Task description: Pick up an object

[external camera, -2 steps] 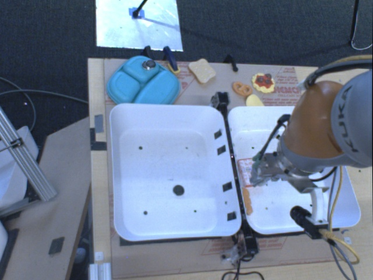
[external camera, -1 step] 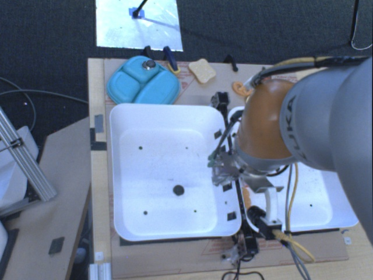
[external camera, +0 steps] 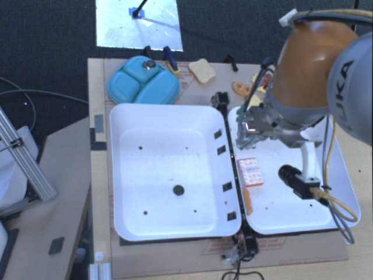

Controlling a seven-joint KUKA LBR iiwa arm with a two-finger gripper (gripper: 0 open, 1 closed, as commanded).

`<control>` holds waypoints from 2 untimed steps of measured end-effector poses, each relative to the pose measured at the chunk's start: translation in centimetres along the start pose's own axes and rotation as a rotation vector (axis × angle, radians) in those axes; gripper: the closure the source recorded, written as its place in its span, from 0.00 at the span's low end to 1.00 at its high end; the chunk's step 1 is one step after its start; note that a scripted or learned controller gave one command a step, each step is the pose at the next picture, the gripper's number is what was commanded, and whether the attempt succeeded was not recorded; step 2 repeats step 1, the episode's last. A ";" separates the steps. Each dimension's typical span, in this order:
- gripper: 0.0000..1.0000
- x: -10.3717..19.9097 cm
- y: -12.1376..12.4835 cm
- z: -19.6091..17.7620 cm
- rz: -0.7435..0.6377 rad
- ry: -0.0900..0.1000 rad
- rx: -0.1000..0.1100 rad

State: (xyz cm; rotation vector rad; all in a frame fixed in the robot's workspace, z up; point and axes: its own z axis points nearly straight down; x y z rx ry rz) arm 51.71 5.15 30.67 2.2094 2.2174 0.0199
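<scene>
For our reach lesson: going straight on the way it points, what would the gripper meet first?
The gripper would probably meet the right bin at its floor; the small box seems just clear, but depth is unclear.

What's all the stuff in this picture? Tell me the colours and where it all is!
bins: two, white, side by side on the bench
round disc: one, dark, floor of the left bin
small box: one, red and white, right bin beside the divider
stick: one, orange, right bin, just in front of the box
sectioned plate: one, blue, behind the left bin
toast slice: one, tan, behind the bins
shiny sheet: one, silver, beyond the bench
arm: one, grey with orange band, over the right bin
gripper: one, metal, over the right bin's far left corner
</scene>
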 end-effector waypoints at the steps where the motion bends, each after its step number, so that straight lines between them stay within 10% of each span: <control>1: 0.00 0.1 -0.3 0.7 -0.001 -0.001 0.014; 2: 0.00 0.1 -0.3 0.7 -0.001 -0.001 0.014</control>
